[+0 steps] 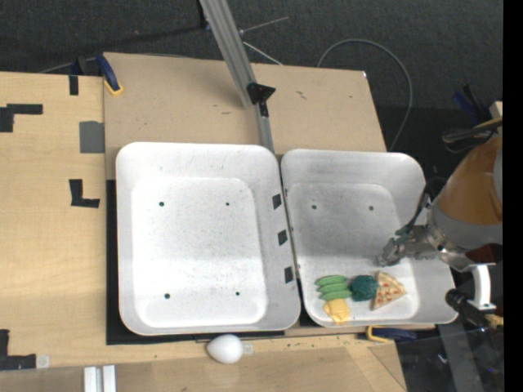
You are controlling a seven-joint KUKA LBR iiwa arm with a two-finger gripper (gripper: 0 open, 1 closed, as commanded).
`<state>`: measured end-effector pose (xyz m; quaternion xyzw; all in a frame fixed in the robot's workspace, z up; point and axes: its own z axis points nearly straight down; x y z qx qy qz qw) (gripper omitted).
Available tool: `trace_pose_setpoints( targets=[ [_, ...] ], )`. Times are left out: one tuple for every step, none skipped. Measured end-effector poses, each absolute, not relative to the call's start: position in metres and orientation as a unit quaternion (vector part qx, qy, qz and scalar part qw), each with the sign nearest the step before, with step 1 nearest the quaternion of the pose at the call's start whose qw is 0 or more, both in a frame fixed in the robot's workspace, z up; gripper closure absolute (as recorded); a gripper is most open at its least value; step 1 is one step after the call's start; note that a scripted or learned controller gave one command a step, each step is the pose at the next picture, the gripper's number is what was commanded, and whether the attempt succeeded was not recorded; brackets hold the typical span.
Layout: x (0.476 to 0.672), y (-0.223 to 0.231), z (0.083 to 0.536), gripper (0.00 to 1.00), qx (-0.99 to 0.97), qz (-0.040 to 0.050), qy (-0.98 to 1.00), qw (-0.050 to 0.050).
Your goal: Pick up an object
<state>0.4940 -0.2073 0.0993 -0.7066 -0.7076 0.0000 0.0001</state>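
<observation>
Grey metal two-finger pincer (394,250) is hanging low inside the right shallow white plastic bin (343,170), near its right wall; can't tell its state, too small and blurred. Just below it, apart, an orange-and-tan pizza-slice toy (388,290) is lying at the bin's front edge, beside a dark teal lumpy toy (363,286), green pea-pod toy (332,284), yellow toy piece (337,309). White egg-shaped object (225,349) is sitting on the wooden tabletop (49,235), in front of the left white bin (196,235).
</observation>
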Motion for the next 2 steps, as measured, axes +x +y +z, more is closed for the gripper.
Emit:
trace_pose_setpoints(
  targets=[
    [0.496, -0.211, 0.162, 1.00, -0.707, -0.0008, -0.708, -0.002],
    [0.493, -0.203, 0.220, 1.00, -0.706, -0.0010, -0.708, -0.002]
  ],
)
